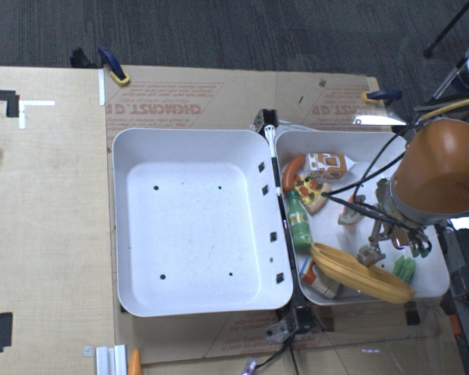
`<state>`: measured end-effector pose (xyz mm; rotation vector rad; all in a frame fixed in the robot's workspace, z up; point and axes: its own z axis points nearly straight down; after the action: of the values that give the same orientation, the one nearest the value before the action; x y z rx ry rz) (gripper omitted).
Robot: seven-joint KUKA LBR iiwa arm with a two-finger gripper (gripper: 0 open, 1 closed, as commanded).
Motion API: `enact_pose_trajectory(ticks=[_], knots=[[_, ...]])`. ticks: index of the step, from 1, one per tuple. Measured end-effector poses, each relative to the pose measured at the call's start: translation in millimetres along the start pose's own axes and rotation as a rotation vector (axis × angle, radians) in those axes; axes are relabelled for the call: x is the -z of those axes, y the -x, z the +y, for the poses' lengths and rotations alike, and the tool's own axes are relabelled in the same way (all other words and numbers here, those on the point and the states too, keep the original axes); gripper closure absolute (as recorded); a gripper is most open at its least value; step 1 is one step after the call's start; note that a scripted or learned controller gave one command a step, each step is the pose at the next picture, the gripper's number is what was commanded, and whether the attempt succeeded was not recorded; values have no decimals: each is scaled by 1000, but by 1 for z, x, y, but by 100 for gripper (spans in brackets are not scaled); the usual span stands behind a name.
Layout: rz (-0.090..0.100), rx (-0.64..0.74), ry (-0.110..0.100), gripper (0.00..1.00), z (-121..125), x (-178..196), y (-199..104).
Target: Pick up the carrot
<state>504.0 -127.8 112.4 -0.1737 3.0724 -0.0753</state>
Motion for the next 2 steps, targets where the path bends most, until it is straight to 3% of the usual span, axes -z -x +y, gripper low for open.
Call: enact_pose_trajectory(ticks=[1, 2], knots=[[-1, 106, 0, 0, 5, 0, 2], [5, 42, -3, 0, 4, -1, 2]])
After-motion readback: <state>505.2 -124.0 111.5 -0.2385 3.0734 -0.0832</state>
